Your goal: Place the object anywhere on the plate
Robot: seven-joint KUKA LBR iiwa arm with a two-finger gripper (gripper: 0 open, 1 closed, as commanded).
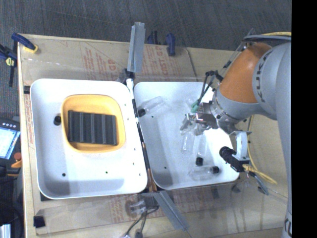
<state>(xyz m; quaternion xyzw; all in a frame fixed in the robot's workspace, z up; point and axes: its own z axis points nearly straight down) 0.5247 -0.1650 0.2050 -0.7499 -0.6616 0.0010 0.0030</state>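
While the yellow plate (93,103) in the left bin (44,177) is unloaded, clear objects (190,142) are left in the right bin (163,175); the gripper (194,122) state cannot be determined.

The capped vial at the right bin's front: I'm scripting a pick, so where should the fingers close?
Probably mid-body, from straight above. The vial lies flat, pointing left-right, so fingers should straddle its narrow width. The gripper hovers farther back.

Yellow square plate (92,104) – dark ribbed centre, flat in left bin (44,172)
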